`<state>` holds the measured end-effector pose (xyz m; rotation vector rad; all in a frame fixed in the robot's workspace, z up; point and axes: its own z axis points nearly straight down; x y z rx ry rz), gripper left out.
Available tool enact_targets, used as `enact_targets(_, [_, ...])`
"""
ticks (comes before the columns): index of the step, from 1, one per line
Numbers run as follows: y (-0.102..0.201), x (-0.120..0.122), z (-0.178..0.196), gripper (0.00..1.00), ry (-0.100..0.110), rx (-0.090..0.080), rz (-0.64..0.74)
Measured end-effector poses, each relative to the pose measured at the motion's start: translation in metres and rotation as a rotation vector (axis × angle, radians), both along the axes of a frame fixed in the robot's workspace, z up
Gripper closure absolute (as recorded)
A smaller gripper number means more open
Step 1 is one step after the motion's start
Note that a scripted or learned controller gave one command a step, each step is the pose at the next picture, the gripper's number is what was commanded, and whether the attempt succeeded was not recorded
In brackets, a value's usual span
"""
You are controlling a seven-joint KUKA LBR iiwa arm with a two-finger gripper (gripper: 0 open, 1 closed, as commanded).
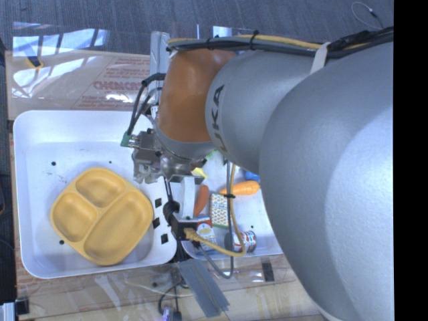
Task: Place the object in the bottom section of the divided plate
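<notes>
The gripper [148,168], its opening impossible to judge, hangs over the left bin [33,132] just beyond the yellow 3-section divided plate [100,214]; an orange carrot [242,188] lies in the right bin [267,236].

1. A yellow divided plate [100,214] lies in the left white bin [40,129].
2. The grey arm [301,146] reaches in from the right, its hand [148,167] just above the plate's upper right rim.
3. An orange carrot [242,188], a small can [246,241] and a printed packet [219,210] lie in the right bin.
</notes>
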<state>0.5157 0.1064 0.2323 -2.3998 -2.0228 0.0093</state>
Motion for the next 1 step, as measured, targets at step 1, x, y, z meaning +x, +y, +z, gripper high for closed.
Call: enact_targets(1, [-0.0081,-0.0386,0.1072,1.00,-0.002,-0.001,0.024])
